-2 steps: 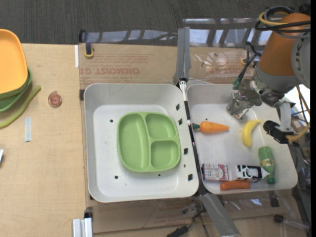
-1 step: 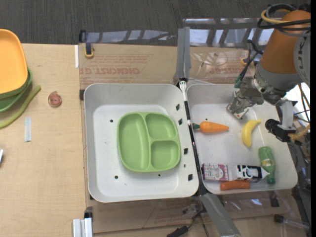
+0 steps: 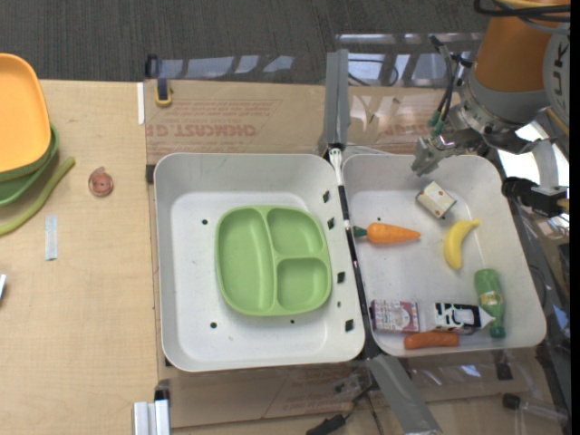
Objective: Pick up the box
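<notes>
Still approach phase imo: pincer [image 3: 428, 155], can't tell if open, hovers near small box [image 3: 437, 200], needs to drop onto it.

The grey arm with its orange band [image 3: 521, 39] is running off the top and right edges, so only its lower part is showing. The two-finger gripper [image 3: 433, 155] is appearing small and dark, its tip too fine to read. The stacked orange and green plastic plates [image 3: 20, 139] are being cut by the left edge. The printing on the small pink-and-white carton [image 3: 395, 315] and the black-and-white packet [image 3: 459, 315] is staying too small to read.
</notes>
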Robot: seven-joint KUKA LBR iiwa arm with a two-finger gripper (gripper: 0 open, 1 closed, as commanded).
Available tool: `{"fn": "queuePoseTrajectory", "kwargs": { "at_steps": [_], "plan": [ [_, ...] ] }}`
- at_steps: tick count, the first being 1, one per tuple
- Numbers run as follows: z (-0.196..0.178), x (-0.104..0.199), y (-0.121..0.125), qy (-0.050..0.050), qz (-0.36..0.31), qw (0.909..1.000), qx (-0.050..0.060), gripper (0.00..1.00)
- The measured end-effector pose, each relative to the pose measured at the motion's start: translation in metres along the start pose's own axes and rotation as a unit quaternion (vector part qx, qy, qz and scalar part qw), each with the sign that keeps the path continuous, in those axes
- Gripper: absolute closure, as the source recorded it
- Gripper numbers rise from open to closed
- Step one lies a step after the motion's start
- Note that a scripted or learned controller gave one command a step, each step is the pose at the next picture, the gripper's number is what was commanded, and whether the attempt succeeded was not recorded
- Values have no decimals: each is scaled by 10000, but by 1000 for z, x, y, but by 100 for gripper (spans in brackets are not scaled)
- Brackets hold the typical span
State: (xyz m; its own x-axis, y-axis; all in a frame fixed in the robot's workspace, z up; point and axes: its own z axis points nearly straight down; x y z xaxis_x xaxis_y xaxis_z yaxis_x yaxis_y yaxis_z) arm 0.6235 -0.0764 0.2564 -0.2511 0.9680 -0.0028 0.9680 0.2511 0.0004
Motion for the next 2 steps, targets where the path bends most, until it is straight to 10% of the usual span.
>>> {"fn": "queuePoseTrajectory", "kwargs": {
  "at_steps": [1,2],
  "plan": [
    [-9,11,39,1,1340,9910,11,100],
    [-110,-21,8,-3,4189,9080,20,100]
  ]
}}
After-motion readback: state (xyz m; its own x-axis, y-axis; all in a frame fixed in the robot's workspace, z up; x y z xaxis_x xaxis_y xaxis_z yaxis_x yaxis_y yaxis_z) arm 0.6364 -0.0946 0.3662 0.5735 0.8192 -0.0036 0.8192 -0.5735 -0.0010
